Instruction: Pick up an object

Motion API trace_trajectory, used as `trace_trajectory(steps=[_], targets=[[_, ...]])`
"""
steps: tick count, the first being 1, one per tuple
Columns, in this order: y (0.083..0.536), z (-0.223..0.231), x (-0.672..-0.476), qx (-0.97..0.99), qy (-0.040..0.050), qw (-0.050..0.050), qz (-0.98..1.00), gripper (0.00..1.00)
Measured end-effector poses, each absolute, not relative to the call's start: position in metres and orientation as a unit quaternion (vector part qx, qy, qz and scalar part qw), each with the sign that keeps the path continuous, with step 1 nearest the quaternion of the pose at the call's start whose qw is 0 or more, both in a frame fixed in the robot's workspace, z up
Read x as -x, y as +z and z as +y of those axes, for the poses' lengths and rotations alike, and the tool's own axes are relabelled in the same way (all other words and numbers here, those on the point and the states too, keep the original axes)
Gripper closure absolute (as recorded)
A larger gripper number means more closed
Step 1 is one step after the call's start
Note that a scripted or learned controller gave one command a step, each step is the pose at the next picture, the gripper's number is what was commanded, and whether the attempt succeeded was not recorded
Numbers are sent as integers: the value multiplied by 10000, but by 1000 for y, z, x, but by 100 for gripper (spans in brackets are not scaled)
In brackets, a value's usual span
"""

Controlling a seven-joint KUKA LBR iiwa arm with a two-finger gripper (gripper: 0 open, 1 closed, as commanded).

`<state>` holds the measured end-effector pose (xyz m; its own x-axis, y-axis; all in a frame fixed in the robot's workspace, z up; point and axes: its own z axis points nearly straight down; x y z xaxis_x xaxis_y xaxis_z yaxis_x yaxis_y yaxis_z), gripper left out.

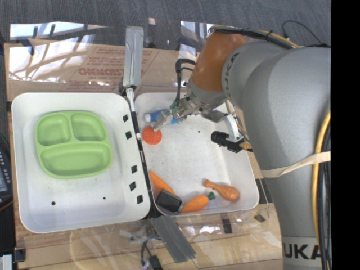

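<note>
My gripper [164, 117] reaches down into the far left corner of the right bin [191, 156], under the grey arm with its orange band. A small white and blue item [148, 117] lies right at its tip, against the bin's left wall; whether it is held cannot be told. Just in front of the tip sits a red-orange ball [151, 135]. Along the near edge lie an orange carrot [160, 181], a black block [168, 200], a second carrot with a green top [196, 203] and a brown drumstick [222, 190].
The left bin [22, 167] holds a green divided plate [72, 144]. A black part [227, 141] hangs near the right bin's right wall. The arm's bulk covers the far right of the right bin. Cardboard and tape lie behind the bins.
</note>
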<state>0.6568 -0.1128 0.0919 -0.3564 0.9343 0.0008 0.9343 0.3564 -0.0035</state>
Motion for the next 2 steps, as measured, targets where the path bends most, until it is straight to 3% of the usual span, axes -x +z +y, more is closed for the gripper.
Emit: trace_trajectory(steps=[1,2], targets=[[120,-104,-657,6035,3,-4,-7974,0],[92,-114,-657,6173,11,18,-7867,0]])
